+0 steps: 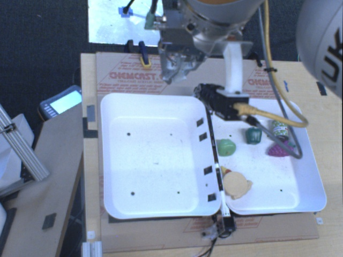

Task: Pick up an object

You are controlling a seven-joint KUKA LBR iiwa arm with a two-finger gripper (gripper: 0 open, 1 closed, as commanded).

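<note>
Camera view: the grey arm (321, 42) reaches in from the right and its wrist hangs over the far side of the bench. The gripper (176, 71) hangs over the printed cardboard sheet (126, 76) that lies under both bins, just beyond the far rim of the left bin (107, 159). Whether the gripper is spread or pressed together cannot be told from this angle, and it is too blurred to tell whether it pinches anything.

All the loose objects lie in the right bin (303, 194), well apart from the gripper. A rounded green piece (226, 147) sits close to the wall shared by the two bins. A dark green block (253, 135) sits to its right and a little farther back. A small tin with a green and white label (280, 128) stands near the bin's far right side. A purple, knobbly piece (277, 150) lies just in front of the tin. A flat tan disc (236, 186) with a small red spot at its edge lies nearer the front, beside the shared wall.

Black clips (202, 137) sit in a row along the seam between the two bins. A yellow clamp (144, 62) grips the sheet's far edge. A small device with a lit screen (61, 101) rests at the bench's left side.
</note>
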